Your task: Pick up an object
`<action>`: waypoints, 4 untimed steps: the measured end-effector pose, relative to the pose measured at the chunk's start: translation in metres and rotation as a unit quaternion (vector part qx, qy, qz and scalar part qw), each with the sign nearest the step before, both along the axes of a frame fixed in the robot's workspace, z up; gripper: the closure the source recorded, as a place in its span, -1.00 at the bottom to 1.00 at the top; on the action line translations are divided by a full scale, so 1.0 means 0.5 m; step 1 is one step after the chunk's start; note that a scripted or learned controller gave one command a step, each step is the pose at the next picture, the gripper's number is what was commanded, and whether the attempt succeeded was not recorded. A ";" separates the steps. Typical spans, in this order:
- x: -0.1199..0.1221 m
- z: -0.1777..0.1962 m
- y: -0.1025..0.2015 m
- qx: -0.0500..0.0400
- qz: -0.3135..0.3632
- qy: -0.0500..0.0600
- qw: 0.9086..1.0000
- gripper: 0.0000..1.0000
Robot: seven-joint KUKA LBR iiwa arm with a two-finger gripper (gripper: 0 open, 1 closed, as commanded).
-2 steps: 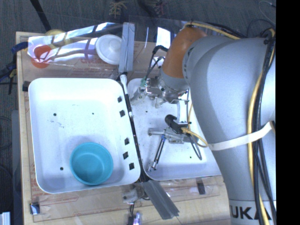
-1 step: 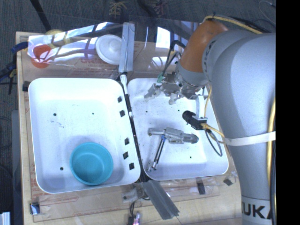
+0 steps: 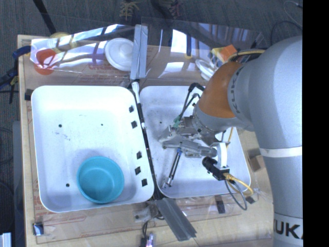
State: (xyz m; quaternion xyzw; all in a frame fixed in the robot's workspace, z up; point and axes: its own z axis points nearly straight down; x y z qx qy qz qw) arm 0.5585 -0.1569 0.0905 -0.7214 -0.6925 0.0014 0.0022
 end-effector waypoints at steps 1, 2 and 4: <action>-0.014 0.061 -0.084 0.000 0.005 -0.002 1.000 -1.00; -0.021 0.020 -0.080 -0.002 0.063 -0.011 0.998 -1.00; -0.024 0.024 0.019 0.001 0.129 -0.002 0.992 1.00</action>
